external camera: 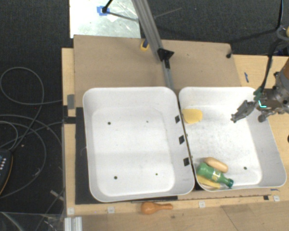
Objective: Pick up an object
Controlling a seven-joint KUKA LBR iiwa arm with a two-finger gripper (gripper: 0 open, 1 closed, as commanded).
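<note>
In the right bin (272,150) a pale yellow chunk (192,115) lies by the upper left wall. At the front left corner a tan oblong piece (215,164), a green bottle (216,176) and a yellow item (208,183) lie bunched together, the bottle resting across the yellow item. My gripper (249,117) hangs over the bin's upper right part, open, its two fingers spread with nothing between them. It is well to the right of the yellow chunk and far behind the bunched items.
The left bin (89,143) sits beside the right one, with black clips along the shared wall. An orange-brown pear-shaped object (156,207) lies on the bench in front of the bins. A slanted metal pole (151,28) crosses behind them.
</note>
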